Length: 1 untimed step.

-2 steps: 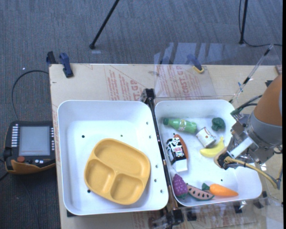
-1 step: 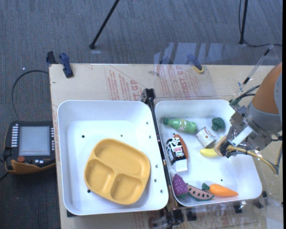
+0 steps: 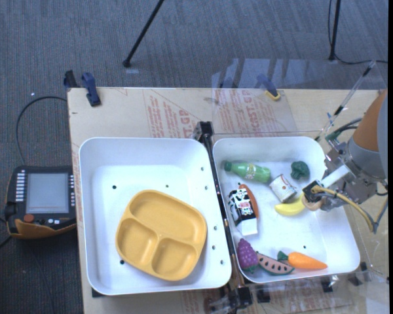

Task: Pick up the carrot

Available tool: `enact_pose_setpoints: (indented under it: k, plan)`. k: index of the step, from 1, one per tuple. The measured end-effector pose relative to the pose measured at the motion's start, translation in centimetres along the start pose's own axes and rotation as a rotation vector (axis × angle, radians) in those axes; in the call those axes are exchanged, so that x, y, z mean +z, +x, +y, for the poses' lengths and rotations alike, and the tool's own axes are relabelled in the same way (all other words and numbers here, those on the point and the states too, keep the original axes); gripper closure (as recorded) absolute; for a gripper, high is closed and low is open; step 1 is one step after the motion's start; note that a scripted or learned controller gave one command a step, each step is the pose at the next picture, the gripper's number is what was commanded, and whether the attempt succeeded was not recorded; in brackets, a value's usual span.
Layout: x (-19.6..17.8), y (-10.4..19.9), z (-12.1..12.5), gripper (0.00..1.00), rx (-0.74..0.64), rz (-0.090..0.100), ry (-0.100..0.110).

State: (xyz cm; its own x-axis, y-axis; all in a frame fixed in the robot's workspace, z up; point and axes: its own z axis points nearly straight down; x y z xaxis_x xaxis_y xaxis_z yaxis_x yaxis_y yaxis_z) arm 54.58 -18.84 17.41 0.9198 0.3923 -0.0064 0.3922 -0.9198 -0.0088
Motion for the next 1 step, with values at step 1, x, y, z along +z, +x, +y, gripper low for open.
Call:
enact_pose_setpoints:
  k: [1]
  plan:
    - [0.46,1.73,1.65,1.00,0.019,0.002,0.000]
